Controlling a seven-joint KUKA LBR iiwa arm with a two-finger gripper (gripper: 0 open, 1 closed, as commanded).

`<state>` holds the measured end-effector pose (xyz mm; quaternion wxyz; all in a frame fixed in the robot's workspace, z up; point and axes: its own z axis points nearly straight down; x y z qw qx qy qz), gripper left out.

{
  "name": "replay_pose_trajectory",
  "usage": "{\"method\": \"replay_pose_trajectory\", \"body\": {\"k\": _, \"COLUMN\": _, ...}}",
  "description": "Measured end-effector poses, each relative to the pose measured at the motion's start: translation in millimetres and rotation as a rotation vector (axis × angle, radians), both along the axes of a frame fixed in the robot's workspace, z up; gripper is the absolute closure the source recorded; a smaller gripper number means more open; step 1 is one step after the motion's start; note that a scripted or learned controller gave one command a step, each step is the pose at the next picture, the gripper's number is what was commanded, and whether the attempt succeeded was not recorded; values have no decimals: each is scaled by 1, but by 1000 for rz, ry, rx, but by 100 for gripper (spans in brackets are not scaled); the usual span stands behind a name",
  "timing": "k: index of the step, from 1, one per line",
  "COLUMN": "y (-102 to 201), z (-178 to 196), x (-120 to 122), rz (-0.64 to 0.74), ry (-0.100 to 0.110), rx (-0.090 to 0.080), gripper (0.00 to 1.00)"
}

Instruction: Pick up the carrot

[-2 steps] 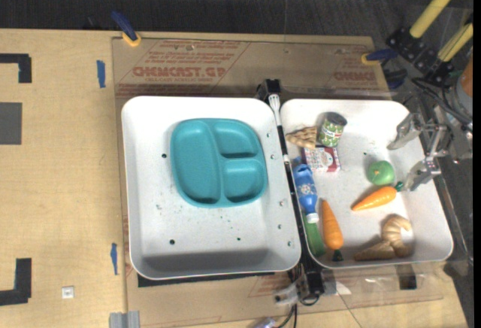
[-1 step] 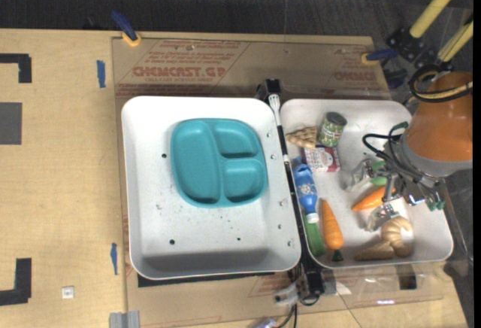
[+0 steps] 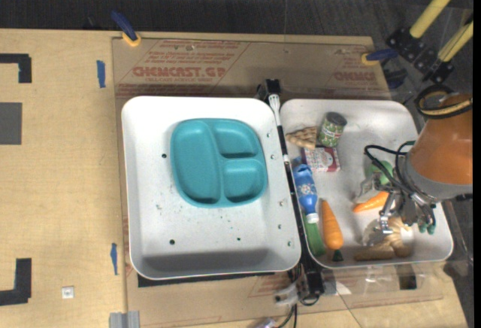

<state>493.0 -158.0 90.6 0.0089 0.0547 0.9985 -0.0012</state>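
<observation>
Status: my gripper (image 3: 396, 223) hangs low in the right bin (image 3: 432, 244), lower right of frame.

Finger opening: cannot tell; clutter obscures the tips. The carrot (image 3: 331, 223) lies to the left, apart from me, beside a blue bottle (image 3: 304, 191).

Arm over the right bin
The arm (image 3: 443, 157) reaches in from the right, gripper (image 3: 391, 223) lowered near the bin's front right corner.
</observation>
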Motion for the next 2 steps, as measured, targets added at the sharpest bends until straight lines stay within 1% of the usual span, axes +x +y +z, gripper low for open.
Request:
{"method": "replay_pose_trajectory", "body": {"k": 1, "y": 28, "z": 0, "x": -8, "rz": -350, "ry": 1, "rx": 4, "gripper": 0}}
{"method": "replay_pose_trajectory", "body": {"k": 2, "y": 29, "z": 13, "x": -5, "rz": -347, "ry": -10, "rx": 4, "gripper": 100}}
